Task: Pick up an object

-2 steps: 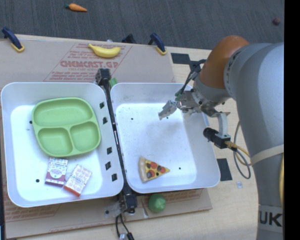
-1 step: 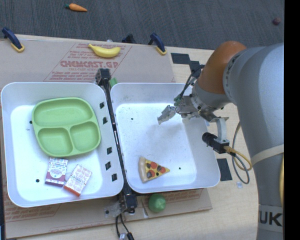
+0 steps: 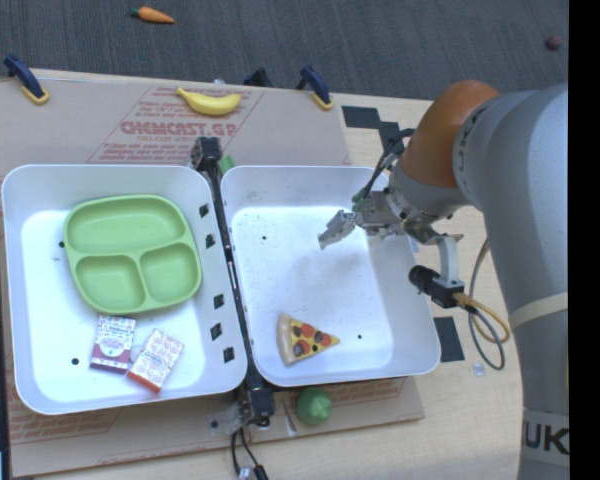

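Nothing is picked up yet: gripper (image 3: 335, 230) hangs over the right bin (image 3: 405, 313) with fingers slightly spread and nothing between them, while the toy pizza slice (image 3: 303, 338) lies near that bin's front edge, well apart.

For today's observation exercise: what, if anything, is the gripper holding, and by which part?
Nothing is held. The gripper hangs above bare floor of the right bin, apart from the pizza slice.
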Motion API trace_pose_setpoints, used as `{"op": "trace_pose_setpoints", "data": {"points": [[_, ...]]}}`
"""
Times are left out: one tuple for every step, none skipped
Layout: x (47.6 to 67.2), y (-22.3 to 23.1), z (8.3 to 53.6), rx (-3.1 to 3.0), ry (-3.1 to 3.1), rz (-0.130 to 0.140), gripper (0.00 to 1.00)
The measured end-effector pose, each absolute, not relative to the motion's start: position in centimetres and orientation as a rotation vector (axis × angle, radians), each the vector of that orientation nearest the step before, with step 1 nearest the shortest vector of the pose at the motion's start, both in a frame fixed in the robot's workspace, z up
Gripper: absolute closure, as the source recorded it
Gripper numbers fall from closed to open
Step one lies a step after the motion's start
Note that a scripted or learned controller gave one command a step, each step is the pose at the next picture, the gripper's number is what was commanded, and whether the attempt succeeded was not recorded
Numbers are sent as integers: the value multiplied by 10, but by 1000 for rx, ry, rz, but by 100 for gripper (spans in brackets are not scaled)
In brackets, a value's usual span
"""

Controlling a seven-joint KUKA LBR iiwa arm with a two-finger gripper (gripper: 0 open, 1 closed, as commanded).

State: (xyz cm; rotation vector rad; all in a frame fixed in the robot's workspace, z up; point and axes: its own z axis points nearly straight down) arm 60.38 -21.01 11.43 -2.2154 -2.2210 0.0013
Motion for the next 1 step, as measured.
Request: {"op": "trace_pose_setpoints", "data": {"points": [[590,-210,108,-2214,-2224,3,0]]}}
